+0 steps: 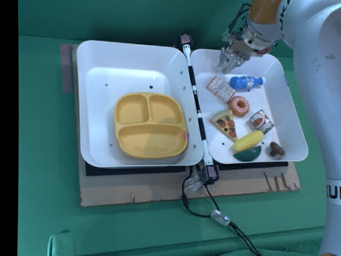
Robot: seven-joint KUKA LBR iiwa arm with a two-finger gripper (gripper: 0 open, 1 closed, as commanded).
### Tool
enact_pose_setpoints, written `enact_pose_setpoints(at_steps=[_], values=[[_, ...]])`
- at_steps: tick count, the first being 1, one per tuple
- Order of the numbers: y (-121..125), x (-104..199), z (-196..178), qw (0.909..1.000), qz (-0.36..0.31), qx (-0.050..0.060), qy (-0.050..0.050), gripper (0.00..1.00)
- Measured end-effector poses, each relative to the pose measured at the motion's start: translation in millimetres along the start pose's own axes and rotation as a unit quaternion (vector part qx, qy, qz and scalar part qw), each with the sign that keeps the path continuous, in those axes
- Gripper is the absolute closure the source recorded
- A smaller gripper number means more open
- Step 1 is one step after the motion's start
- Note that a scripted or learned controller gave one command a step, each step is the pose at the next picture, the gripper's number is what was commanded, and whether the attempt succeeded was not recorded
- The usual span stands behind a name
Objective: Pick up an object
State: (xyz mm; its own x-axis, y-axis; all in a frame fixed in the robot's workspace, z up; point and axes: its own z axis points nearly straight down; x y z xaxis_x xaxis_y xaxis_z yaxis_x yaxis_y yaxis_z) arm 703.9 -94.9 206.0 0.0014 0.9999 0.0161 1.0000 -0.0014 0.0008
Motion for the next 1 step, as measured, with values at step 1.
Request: enact_pose_setpoints(at_steps=[1], values=[[0.0, -1.5, -0.3, 1.0, 0.0, 0.0, -0.002, 0.0]])
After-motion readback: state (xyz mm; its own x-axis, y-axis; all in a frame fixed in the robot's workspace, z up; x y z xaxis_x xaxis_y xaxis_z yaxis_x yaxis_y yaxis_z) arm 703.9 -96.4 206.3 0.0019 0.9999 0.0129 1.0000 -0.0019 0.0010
